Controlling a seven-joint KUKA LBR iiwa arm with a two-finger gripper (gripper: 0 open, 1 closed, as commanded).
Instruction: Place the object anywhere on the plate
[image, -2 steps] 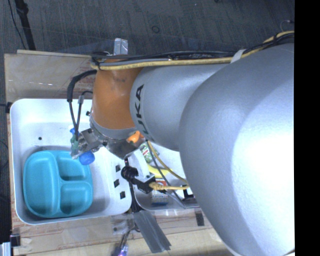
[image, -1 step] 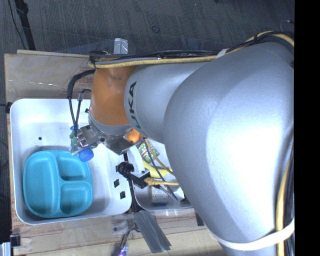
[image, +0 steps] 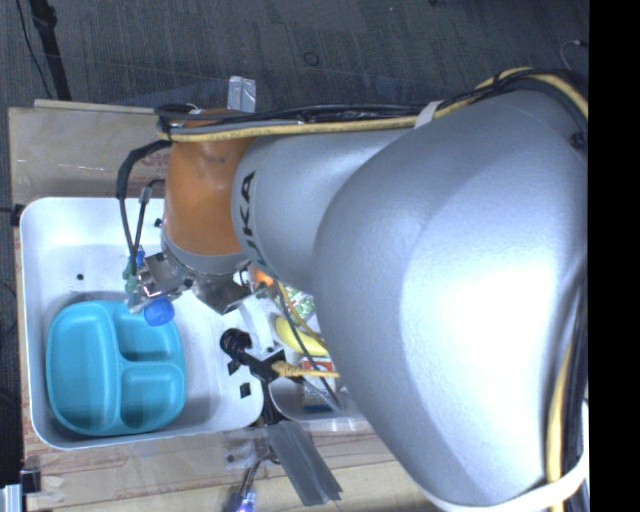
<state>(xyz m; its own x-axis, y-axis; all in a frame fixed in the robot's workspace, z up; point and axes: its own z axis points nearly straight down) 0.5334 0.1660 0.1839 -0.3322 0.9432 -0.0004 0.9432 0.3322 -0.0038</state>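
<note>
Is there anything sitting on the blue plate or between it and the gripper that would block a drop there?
Nothing visible blocks it. The blue plate lies in the left bin with its three compartments bare, and the gripper hangs right over the plate's upper right rim. The arm hides the bin beyond.

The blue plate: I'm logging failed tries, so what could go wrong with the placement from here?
1. The small blue object sits at the gripper's tip right over the back rim of the blue plate; released here, it may catch the rim and roll into the white bin.
2. The plate has raised dividers, so the object could bounce between compartments.
3. The arm hides the second bin, so any contact there would go unseen.
</note>
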